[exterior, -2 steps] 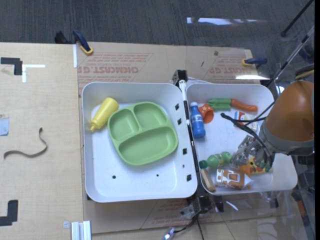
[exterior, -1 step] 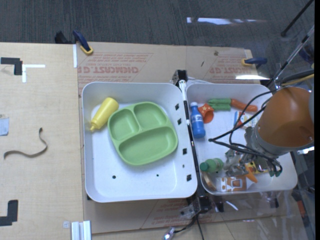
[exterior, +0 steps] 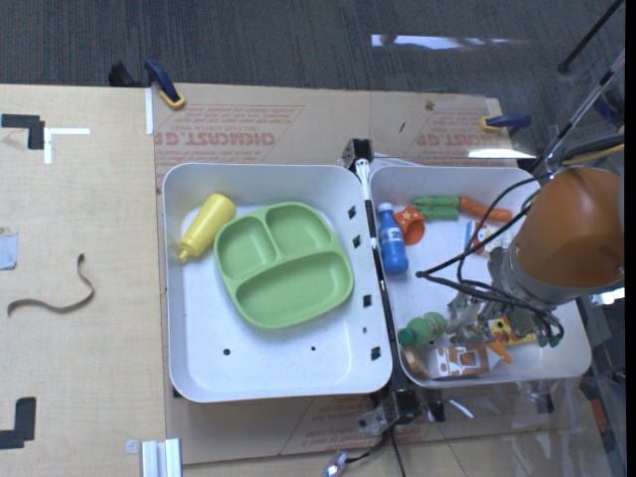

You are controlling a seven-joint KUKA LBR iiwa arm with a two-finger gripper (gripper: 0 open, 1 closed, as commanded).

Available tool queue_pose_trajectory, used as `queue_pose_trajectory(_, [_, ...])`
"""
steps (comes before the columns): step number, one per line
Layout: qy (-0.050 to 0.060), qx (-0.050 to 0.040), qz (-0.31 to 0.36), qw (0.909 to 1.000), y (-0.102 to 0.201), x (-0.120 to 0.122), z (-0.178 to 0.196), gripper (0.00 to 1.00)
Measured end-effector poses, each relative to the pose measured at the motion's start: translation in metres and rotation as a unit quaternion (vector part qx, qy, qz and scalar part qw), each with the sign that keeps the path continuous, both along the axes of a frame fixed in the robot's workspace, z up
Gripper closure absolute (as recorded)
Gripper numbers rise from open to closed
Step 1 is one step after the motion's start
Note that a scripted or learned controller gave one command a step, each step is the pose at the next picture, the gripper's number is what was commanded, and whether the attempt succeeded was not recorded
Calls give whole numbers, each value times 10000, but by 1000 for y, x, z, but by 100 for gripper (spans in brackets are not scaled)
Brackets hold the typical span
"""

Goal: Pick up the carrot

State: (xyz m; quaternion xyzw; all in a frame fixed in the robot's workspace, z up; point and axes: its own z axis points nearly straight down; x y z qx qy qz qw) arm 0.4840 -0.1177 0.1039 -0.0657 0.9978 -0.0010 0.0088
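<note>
Tool [exterior: 484, 328] low in right bin [exterior: 397, 182], grip state unclear, one carrot [exterior: 484, 210], one green plate [exterior: 285, 263]

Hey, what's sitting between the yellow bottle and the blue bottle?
In the camera view, the green divided plate lies between the yellow bottle and the blue bottle, along with the rims where the left bin and the right bin meet.

The arm's orange band [exterior: 574, 229] covers the tool [exterior: 484, 318] — can't make out its fingers, and the right bin [exterior: 397, 266] clutter underneath is a blur.
</note>
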Motion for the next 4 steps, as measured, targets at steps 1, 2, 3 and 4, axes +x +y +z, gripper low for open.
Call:
queue_pose_trajectory(1, [21, -36, 3590, 9333, -18, 11, -10, 100])
queue_pose_trajectory(2, [-109, -110, 3605, 9326, -18, 20, -4, 0])
queue_pose_trajectory(3, [-64, -73, 3594, 9331, -17, 18, 3, 100])
queue_pose_trajectory(4, [-72, -78, 3595, 9331, -17, 19, 4, 0])
